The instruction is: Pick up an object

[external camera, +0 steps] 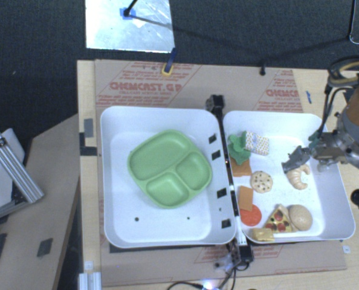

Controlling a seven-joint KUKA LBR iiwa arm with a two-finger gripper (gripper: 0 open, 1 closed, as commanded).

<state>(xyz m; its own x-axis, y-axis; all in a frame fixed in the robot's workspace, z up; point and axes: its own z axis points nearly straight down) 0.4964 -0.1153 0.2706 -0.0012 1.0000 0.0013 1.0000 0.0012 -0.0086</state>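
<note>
The right bin (330,180) holds several toy foods: a croissant (299,176), a cookie (261,181), a green lettuce leaf (237,149), a white patterned packet (257,142), a pizza slice (278,219), a bread bun (301,217) and a red tomato slice (250,215). My gripper (297,159) reaches in from the right and hangs over the bin's right half. Its tip sits just above the croissant's upper end, close to it or touching it. Nothing shows lifted off the bin floor.
The left bin (116,222) bears a green divided plate (170,168). A black divider (223,162) runs between the bins. Orange cracker pieces (242,168) and a yellow piece (261,235) lie along the right bin's left side. The arm's body (355,132) looms over the right rim.
</note>
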